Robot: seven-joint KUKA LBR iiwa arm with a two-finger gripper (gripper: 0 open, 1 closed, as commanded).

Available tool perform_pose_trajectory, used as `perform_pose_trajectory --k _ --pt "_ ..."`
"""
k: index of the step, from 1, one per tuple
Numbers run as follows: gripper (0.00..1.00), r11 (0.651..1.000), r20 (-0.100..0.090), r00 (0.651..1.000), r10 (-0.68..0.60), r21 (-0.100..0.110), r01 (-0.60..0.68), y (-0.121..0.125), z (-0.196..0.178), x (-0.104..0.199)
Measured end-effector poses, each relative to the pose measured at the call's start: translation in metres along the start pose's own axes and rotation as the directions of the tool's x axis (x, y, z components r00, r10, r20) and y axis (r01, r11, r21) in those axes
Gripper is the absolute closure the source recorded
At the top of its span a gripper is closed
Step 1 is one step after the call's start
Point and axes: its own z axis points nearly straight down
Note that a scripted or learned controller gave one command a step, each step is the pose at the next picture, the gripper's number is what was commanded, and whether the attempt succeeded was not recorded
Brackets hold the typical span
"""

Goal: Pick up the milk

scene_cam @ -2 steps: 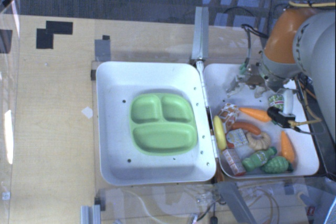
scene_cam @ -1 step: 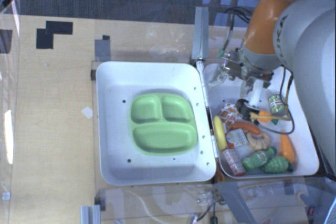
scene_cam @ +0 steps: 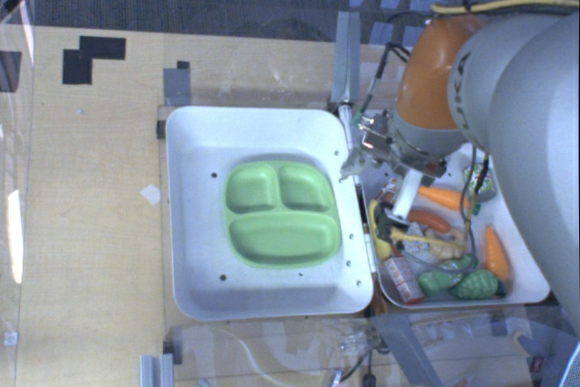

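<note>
My gripper hangs low over the left part of the right bin, under the orange-banded wrist. It is down among the piled toy food. A small carton with a red-brown side and a pale top lies at the bin's front left corner, just in front of the gripper; it looks like the milk, but its label is too small to read. The arm hides the bin's back half.
The left bin holds a green divided plate. In the right bin lie two carrots, a red sausage, a yellow banana and green vegetables. A metal divider stands between the bins.
</note>
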Motion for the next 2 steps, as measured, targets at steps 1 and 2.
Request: perform_pose_trajectory --k 1,2 --pt "0.00 0.997 0.001 0.997 -0.075 -0.003 0.075 0.051 0.000 -0.008" --pt "0.00 0.997 0.000 0.997 -0.081 -0.001 0.081 0.003 0.000 0.019"
